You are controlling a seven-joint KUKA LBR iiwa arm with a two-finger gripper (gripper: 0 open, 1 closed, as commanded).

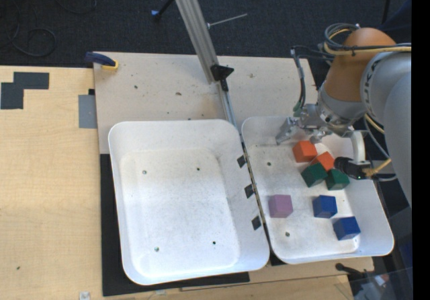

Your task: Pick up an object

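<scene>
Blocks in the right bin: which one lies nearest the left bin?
The purple block, alone by the divider; the orange, green and blue ones sit farther right.

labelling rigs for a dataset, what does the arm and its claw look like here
The arm is bulky, rounded and grey, with a glossy orange band above the wrist. Yellow and dark cables loop over the orange part. The claw is small, of bare grey metal, with thin parts and a slim cable running up from it.

Two orange (304,151), two green (314,174), two blue (324,206) blocks and a purple block (280,206) lie in the right bin (376,241).
</scene>
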